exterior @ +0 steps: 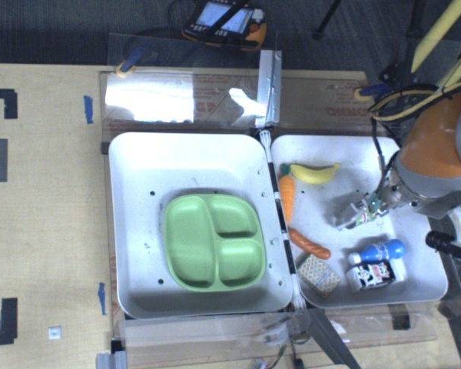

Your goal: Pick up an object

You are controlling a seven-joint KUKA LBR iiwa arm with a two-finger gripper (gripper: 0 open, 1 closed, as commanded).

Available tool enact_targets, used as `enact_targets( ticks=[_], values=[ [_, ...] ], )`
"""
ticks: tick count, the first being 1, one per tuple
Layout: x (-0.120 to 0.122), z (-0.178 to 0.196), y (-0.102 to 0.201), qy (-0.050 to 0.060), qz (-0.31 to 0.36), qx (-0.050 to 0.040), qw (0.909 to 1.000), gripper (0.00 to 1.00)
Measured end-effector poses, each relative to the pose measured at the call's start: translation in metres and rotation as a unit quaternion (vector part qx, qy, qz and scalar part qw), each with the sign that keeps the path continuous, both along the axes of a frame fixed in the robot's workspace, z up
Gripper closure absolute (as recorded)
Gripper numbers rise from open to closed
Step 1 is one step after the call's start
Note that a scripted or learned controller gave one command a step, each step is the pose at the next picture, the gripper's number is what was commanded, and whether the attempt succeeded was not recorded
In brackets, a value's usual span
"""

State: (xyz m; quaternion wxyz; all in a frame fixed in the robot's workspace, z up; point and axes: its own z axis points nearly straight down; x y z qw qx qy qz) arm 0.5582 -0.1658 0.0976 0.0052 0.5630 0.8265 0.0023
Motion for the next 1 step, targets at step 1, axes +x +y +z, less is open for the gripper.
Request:
enact_targets(
  ticks=[1],
  values=[
    [0.0223,0.0870,0.0810,0.005,-0.161,0.0017,0.9869,1.00]
  ],
)
